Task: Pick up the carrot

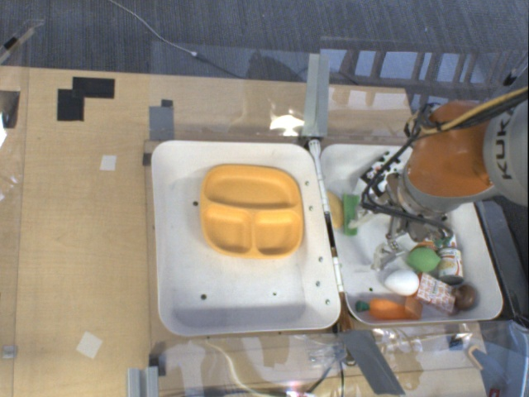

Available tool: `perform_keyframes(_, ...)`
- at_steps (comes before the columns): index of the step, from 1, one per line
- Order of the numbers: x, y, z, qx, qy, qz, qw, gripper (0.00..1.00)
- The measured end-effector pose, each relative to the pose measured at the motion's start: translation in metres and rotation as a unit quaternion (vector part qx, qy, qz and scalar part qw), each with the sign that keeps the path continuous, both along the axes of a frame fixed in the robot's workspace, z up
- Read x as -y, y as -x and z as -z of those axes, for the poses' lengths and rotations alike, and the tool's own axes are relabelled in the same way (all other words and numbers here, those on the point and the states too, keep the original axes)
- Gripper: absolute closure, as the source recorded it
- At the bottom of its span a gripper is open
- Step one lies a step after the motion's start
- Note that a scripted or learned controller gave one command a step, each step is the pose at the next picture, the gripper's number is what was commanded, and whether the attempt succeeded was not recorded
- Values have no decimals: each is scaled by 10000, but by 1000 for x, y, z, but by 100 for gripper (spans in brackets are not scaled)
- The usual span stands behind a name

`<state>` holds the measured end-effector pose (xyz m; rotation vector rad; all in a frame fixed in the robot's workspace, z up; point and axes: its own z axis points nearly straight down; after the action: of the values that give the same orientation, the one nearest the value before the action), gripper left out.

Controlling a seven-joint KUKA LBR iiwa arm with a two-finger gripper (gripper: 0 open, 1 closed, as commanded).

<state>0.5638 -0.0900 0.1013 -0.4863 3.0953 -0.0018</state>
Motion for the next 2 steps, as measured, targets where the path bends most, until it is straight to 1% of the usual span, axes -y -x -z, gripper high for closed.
perform_keyframes(1, -2, -5, -14, 77, 2, -32, 10000, 100)
perform_keyframes(2, 7, 63, -211, 74, 25, -165, 9998, 100)
